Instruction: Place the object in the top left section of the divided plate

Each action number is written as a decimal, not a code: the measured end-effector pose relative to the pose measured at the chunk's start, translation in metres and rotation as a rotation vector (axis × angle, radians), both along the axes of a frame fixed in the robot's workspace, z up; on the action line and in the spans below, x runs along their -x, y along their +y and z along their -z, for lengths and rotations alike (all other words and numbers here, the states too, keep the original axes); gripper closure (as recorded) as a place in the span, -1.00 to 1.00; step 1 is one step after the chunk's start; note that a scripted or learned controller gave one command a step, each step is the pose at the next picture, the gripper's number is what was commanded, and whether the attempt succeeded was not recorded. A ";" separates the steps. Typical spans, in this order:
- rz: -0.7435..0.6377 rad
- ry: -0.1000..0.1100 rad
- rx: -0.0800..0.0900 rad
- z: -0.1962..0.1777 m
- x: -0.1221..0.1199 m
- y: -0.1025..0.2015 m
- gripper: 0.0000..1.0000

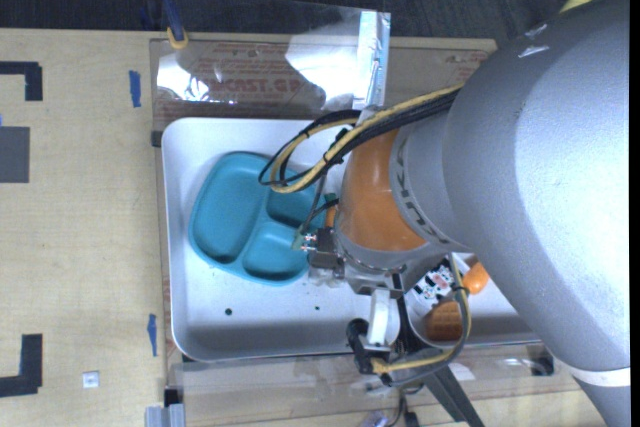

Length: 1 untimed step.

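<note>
A teal divided plate (240,215) lies in the left half of the white bin (200,315). Its right side is hidden under the arm. My gripper (318,253) hangs below the orange wrist band, at the plate's right edge, and the wrist covers most of it. I cannot make out any object held in it. An orange object (472,278) and a brownish-orange one (446,319) lie in the bin to the right of the wrist, beside a white piece with dark marks (434,285).
The grey arm covers the right half of the view. A clear plastic sheet (280,65) stands along the bin's far wall. Bare bin floor shows in front of the plate, with two small dark specks (229,312). The wooden bench (80,215) stretches left.
</note>
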<state>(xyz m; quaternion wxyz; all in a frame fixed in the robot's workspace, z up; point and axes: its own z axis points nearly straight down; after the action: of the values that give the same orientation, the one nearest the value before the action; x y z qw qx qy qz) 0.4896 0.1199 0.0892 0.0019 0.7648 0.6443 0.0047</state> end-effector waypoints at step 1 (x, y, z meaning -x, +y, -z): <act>-0.325 0.013 0.003 -0.016 0.011 -0.024 1.00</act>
<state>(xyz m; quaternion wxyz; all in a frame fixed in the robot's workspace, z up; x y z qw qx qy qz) 0.4787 0.0963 0.1055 -0.0017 0.6504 0.7596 -0.0011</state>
